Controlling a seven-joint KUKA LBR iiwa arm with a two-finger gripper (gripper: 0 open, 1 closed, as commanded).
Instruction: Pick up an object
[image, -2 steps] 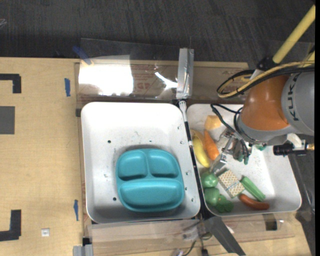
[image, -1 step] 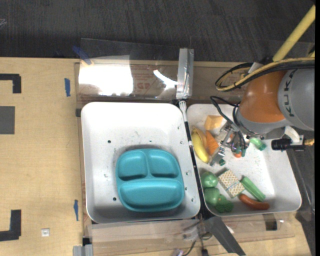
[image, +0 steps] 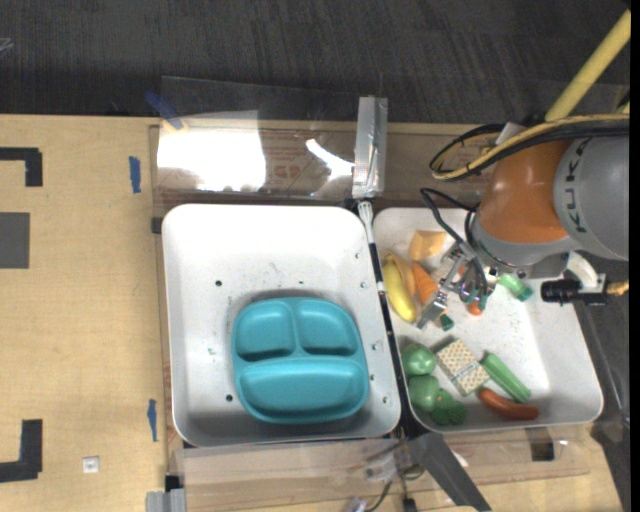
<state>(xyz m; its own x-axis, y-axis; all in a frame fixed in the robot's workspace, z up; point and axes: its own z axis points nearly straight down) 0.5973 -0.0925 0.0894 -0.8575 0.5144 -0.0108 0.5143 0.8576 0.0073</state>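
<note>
Far to the left of the pincer (image: 452, 297) lies a teal divided tray (image: 298, 360) in the left bin (image: 190, 240); it looks stiff and smooth, too wide and flat for two small fingers, so I would leave it. Just left of the pincer, against the wall between the bins, is a banana (image: 399, 289), and touching it an orange piece (image: 424, 283), maybe a carrot; both seem light toy food of hard plastic, a little slippery, and the banana is best taken across its narrow middle. Behind the pincer lies a pale yellow wedge (image: 430, 244), like cheese. The pincer itself hangs low over the right bin (image: 560, 350), and I cannot tell from here whether it is released or clenched, nor whether anything is in it. In front of it sit two green round vegetables (image: 425, 378), a checkered cracker (image: 459, 365), a green pod (image: 505, 376) and a red sausage (image: 508, 404), all crowded close together. To its right a small green piece (image: 516, 288) lies more alone, with bare white floor around it. I judge this side gives the most open room, because the left objects are pressed near the bin wall, where a finger could hit the edge.
</note>
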